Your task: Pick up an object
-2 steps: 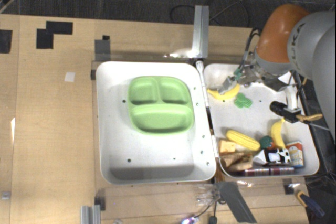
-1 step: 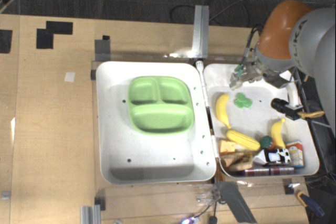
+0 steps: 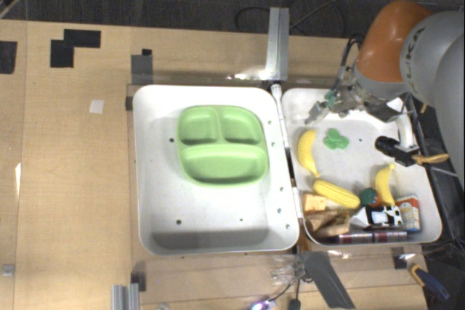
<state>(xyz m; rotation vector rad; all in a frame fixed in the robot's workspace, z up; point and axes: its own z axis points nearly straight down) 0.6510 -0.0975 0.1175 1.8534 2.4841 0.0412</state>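
gripper (image 3: 330, 104) sits at the upper edge of the right bin (image 3: 434, 225) with fingers looking spread and nothing between them, so dropping here it could easily clip the bin wall and miss the green toy (image 3: 335, 140) just below it

Divided plate (image 3: 221, 144) in left bin (image 3: 156, 178), bananas (image 3: 308, 151) in right bin (image 3: 363, 156)

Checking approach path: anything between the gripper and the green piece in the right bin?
Nothing visible. The gripper sits at the right bin's far edge, the green piece just below on bare floor; the nearest banana lies left of it.
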